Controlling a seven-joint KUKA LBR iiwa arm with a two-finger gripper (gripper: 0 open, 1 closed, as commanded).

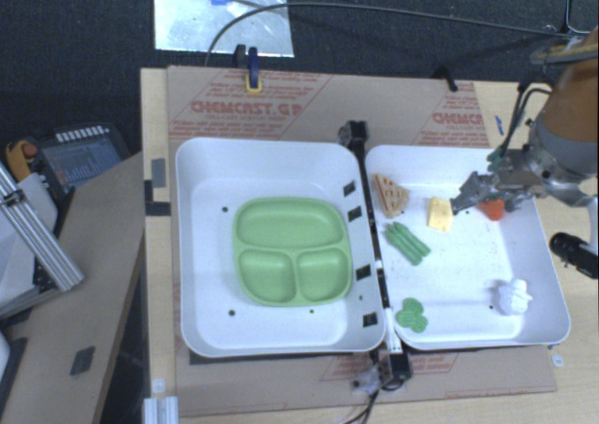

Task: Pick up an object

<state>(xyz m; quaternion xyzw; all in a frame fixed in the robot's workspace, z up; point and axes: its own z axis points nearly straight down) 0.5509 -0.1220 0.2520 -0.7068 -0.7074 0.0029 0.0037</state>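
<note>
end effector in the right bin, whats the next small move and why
Probably a short lowering toward the yellow block. The end effector sits just right of it, beside an orange piece, and I see nothing held; whether its fingers are open is unclear.

arm [571, 109]: grey casing | orange band above wrist | pincer [465, 199]: dark grey metal, two fingers
</note>
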